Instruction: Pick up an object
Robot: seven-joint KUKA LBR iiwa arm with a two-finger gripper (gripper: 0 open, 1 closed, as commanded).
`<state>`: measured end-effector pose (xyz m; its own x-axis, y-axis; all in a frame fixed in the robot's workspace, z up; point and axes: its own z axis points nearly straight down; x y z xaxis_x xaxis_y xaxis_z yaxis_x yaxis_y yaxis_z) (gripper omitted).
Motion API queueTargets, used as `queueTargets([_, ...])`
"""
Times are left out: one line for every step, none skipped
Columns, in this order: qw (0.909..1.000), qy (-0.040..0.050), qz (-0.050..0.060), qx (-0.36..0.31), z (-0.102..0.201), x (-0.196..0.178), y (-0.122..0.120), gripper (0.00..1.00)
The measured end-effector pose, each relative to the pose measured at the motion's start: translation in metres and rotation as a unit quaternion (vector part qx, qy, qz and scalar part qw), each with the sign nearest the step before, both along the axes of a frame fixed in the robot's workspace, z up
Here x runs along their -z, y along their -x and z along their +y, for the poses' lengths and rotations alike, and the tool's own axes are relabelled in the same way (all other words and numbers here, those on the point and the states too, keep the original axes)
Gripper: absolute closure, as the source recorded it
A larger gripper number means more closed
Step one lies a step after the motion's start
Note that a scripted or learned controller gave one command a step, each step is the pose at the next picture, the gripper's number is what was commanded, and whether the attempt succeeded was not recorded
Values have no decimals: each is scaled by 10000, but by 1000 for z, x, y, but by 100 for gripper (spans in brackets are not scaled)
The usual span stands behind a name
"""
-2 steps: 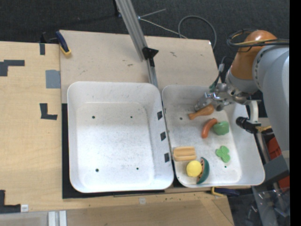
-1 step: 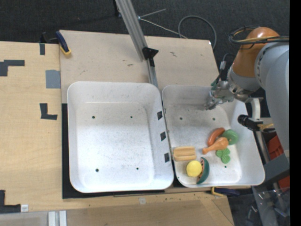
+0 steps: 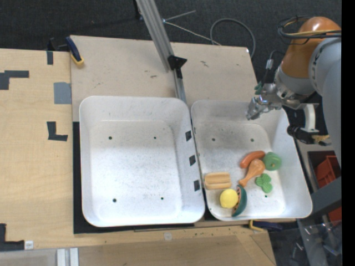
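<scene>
- Camera view, starting nearest at the 5 o'clock part of the scene: a yellow lemon-like toy (image 3: 227, 198) lies in the right bin (image 3: 294, 201), touching a dark green curved piece (image 3: 241, 201) on its 3 o'clock side.
- Just beyond the yellow toy, at its 11 o'clock, rests a tan bread-like block (image 3: 217, 180).
- At 1 o'clock from the block, an orange drumstick-shaped toy (image 3: 252, 172) lies tilted, with a small green leafy toy (image 3: 264, 183) just beside it at 4 o'clock.
- Slightly farther, an orange sausage-shaped toy (image 3: 252, 158) touches a green round toy (image 3: 272, 161) at its 3 o'clock.
- Left bin (image 3: 133, 159) sits side by side with the right one, their rims touching.
- Farther back, at the right bin's 12 o'clock rim, the gripper (image 3: 254, 113) hangs well apart from the toy cluster; whether its fingers are spread or closed I cannot tell, and nothing shows between them.
- Beyond lies the tan worktop (image 3: 122, 65), a slanted metal pole (image 3: 158, 29) across it.
</scene>
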<state>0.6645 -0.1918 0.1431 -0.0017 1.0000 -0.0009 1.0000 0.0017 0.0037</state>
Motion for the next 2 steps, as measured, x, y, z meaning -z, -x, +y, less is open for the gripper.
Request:
queueTargets([10000, 6, -13, -3, 3, -64, -3, 100])
queueTargets([10000, -2, 12, 2, 3, -83, -4, 100])
